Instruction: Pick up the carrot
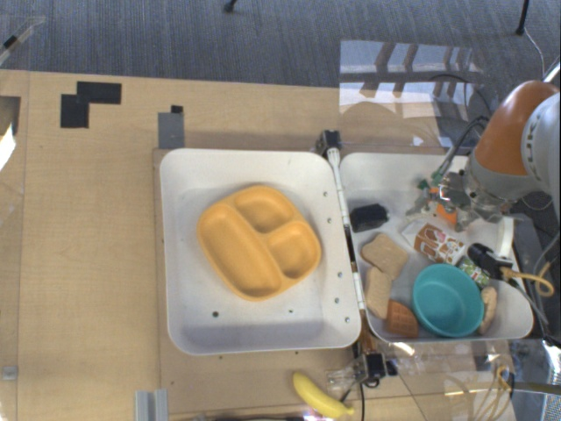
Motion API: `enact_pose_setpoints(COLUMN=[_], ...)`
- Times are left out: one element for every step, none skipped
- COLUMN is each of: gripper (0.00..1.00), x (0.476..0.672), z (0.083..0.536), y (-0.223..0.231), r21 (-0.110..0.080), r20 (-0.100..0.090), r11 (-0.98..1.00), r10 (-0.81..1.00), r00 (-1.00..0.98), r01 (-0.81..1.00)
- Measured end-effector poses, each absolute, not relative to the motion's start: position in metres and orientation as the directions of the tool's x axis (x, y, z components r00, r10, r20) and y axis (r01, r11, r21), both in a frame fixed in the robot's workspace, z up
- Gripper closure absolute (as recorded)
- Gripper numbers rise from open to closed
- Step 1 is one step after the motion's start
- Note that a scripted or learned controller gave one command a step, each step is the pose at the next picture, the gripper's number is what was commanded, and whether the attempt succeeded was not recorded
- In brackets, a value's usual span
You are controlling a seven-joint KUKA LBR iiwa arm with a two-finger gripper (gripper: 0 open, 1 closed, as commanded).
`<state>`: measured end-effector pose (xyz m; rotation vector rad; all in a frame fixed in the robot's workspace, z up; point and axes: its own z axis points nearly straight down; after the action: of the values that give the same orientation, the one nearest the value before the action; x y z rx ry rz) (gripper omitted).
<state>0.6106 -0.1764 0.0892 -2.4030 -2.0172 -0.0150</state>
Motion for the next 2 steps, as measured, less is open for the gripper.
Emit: enact_pose_setpoints(gripper=[1.0,1.0], x=[0.613,0.579], z=[0.1,0.089], y=[-0.175,-0.178], r21=[0.01,0.007], r20=[0.008,-0.001], r11=[-0.167,0.286], r10=[0.986,0.958], r00=[0.167,-0.286], r01=[0.986,0.958])
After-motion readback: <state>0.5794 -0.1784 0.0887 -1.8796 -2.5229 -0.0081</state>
